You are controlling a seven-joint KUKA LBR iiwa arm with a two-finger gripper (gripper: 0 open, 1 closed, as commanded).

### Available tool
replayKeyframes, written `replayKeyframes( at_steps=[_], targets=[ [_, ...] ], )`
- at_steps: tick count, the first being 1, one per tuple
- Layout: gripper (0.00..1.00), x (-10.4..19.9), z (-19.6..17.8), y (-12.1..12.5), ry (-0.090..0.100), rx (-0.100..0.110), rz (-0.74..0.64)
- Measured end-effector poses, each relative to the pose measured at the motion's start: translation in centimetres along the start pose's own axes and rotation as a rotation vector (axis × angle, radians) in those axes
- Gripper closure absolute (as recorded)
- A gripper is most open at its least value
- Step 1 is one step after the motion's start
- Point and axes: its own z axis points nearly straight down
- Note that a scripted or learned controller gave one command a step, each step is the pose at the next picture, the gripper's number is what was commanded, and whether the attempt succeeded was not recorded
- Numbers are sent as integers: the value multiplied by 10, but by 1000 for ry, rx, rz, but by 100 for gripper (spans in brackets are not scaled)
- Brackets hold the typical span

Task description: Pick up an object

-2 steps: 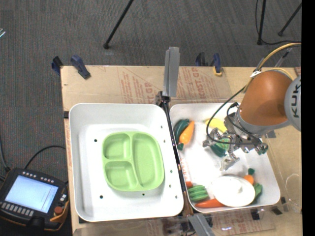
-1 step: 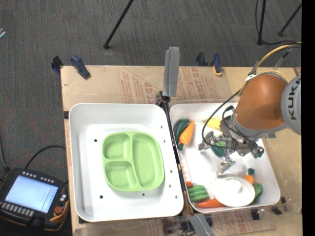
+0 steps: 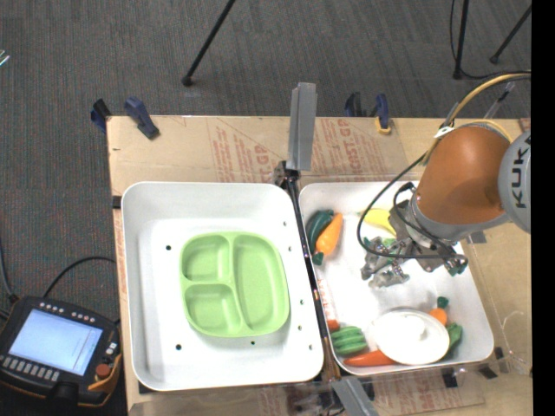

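Observation:
The right bin [image 3: 473, 306] holds toy food. An orange carrot [image 3: 329, 236] lies beside a dark green vegetable [image 3: 316, 224] at the bin's left side. A yellow piece [image 3: 378, 218] lies just left of the wrist, partly hidden by the arm. At the front sit a white lidded bowl [image 3: 412, 336], a green ridged vegetable [image 3: 349, 340], an orange carrot [image 3: 373, 358] and an orange and green piece [image 3: 445, 321]. My gripper [image 3: 386, 271] hangs over the middle of the right bin, above bare floor, with nothing seen between its fingers.
The left bin [image 3: 139, 276] holds a green divided plate [image 3: 234, 282]. A grey post [image 3: 302, 128] stands at the back between the bins. A teach pendant [image 3: 56, 345] lies off the bench at lower left. Tripod legs stand on the carpet behind.

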Motion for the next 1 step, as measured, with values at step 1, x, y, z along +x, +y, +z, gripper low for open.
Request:
replayKeyframes(
  at_steps=[1],
  targets=[
    [100, -59, -93, 96, -7, 4, -64]
  ],
)
